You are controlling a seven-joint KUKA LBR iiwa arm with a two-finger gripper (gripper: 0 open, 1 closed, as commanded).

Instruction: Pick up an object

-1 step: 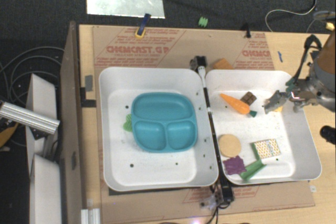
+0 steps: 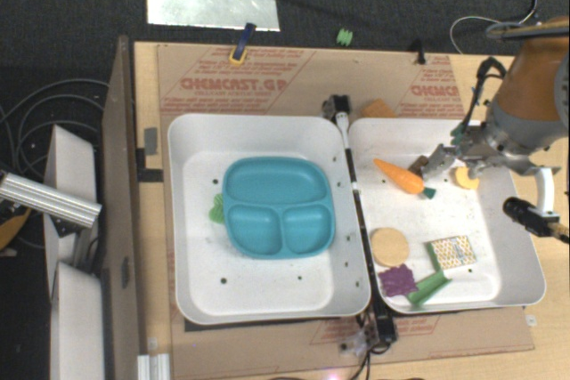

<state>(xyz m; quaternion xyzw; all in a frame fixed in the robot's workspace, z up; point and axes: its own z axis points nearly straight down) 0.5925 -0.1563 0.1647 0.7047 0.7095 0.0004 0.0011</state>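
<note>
In the right bin (image 2: 512, 280), that's where the action sits: the arm (image 2: 534, 102) reaches in from the right, orange band above the wrist, and the gripper (image 2: 431, 165) hangs low just beside the carrot (image 2: 398, 176), at its thick end. Whether it touches the carrot I can't tell, and I can't tell if it is parted, closed or clamped on anything either; it's too dark and small to read.

Count the right bin with me. One orange carrot, lying slantwise near the upper left of the bin, green tip toward the gripper. One small yellow piece (image 2: 465, 180), just right of the gripper. One round tan disc (image 2: 389, 246), near the bin's left wall. One purple item (image 2: 397, 280) below the disc, touching one green stick (image 2: 428, 287) that lies tilted beside it. One small patterned packet (image 2: 452, 252), with a green edge, just above that stick. Six loose things, all resting on the bin floor.

Over to the left bin (image 2: 191, 280): one teal divided plate (image 2: 278, 206), three compartments, sitting about centre. One small green item (image 2: 216, 210) peeks out at the plate's left edge, touching it.

Two white bins, side by side, on the cardboard-covered bench (image 2: 267, 80).
</note>
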